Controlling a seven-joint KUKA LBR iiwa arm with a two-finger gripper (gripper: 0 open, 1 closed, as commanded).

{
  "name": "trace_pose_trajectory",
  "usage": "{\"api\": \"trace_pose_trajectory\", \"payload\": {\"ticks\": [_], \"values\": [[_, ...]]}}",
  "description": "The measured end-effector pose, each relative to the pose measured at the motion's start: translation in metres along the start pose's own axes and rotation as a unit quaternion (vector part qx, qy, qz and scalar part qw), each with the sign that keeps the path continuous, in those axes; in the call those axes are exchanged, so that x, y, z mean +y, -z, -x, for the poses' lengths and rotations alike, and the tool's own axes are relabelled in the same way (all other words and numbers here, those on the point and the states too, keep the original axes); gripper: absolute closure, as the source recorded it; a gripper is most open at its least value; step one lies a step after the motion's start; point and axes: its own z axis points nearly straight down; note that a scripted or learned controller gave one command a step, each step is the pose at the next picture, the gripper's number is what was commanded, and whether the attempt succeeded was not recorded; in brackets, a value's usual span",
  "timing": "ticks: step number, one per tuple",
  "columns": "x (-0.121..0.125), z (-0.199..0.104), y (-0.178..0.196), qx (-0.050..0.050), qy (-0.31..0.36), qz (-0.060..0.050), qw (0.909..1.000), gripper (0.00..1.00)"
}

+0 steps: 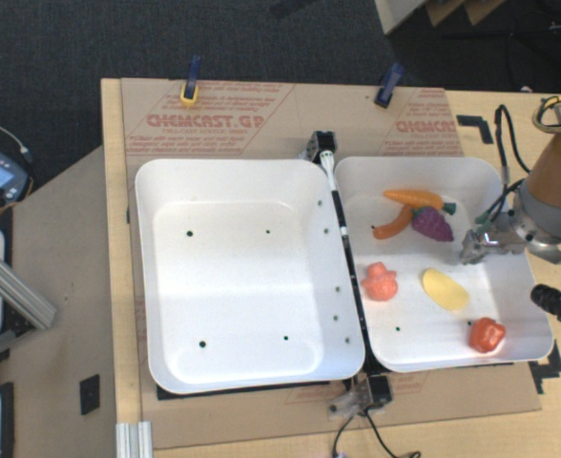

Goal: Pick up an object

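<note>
In the right bin lies a smooth pale yellow lemon-like object, and the gripper hangs low just above-right of it, fingers perhaps slightly open, holding nothing.

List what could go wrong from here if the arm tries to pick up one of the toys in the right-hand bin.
1. The gripper sits near the right bin's far-right wall, so a descent there might meet bare floor.
2. The purple grapes, orange carrot and orange pepper lie bunched together; a grasp may nudge neighbours.
3. The rounded yellow lemon could slip away.
</note>
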Motion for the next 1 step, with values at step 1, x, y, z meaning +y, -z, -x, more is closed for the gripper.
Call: {"api": "trace_pose_trajectory", "payload": {"ticks": [1], "values": [[0.0005,0.0003,0.0103,-0.001,0.0,0.001,1.0,1.0]]}}
